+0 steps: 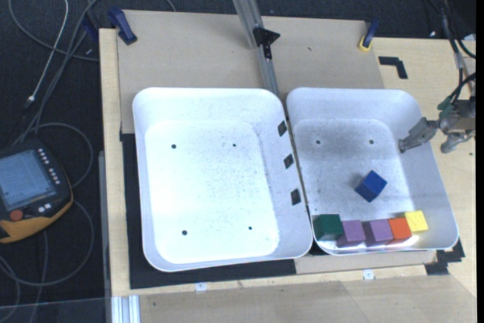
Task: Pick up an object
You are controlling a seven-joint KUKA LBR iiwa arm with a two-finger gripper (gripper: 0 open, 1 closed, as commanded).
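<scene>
Approach step: pincer (429, 134) at right bin's (423, 106) right rim, fingers spread open, holding nothing. Blue cube (370, 186) lies loose, down-left of pincer, well apart. Next move likely needs travel over cube, descend, close.

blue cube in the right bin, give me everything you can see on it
The blue cube is a small solid block, dark blue, matte, plain-faced, material unclear. It sits alone on the floor of the right bin, turned at an angle to the bin's walls, touching nothing but the floor. The row of colored blocks along the near wall lies apart from it, and the gripper is off to its upper right, by the bin's rim, clear of it.
</scene>
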